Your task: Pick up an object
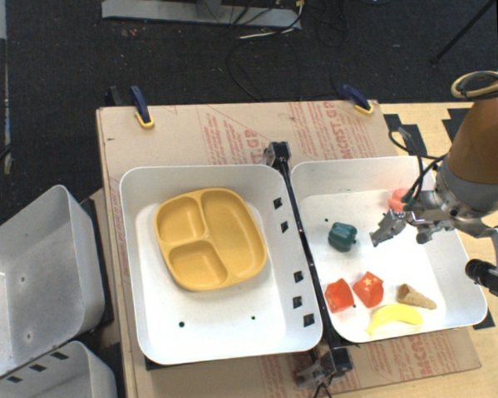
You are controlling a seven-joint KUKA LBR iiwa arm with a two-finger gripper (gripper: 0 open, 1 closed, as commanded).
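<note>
The right bin (348,180) holds a teal block (342,236), two red pieces (339,295) (369,288), a yellow banana (394,317) and a tan cone (416,296). A pink-red object (397,199) lies at the bin's upper right, partly behind the wrist. My gripper (403,230) hovers over the right bin, to the right of the teal block and just below the pink-red object. It is open; its fingers (383,232) stand spread with bare bin floor between them.
A yellow divided plate (209,238) lies in the left bin (147,324). A black divider (297,250) runs between the bins. White tubs (36,272) stand off the bench at the left. The arm's orange band (479,136) is over the bin's right edge.
</note>
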